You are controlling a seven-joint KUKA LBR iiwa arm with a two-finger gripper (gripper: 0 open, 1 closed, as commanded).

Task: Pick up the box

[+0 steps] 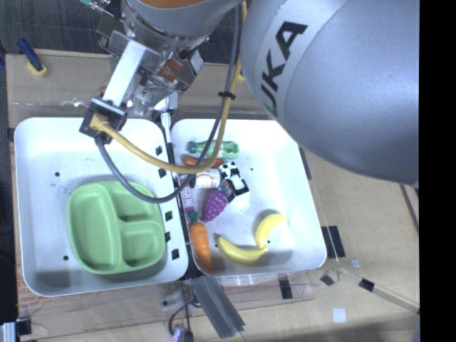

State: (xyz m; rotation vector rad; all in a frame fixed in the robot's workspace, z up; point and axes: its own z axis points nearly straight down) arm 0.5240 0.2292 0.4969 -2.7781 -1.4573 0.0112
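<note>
The box (232, 177) is small, white with black markings. It lies in the middle of the right bin (299, 191), tilted, next to purple grapes (215, 204) and a small bottle (207, 181). My gripper (161, 98) hangs over the back rim where the two bins meet, up and to the left of the box and well apart from it. Nothing shows held in it. The arm's big grey body covers the top of the view and the right bin's back right corner.
The right bin also holds a green bottle (212, 148), a carrot (201, 244) and two bananas (242, 250) (269, 226). A green divided tray (117, 226) lies in the left bin (43, 155). A yellow cable (142, 153) drapes across the divider.
</note>
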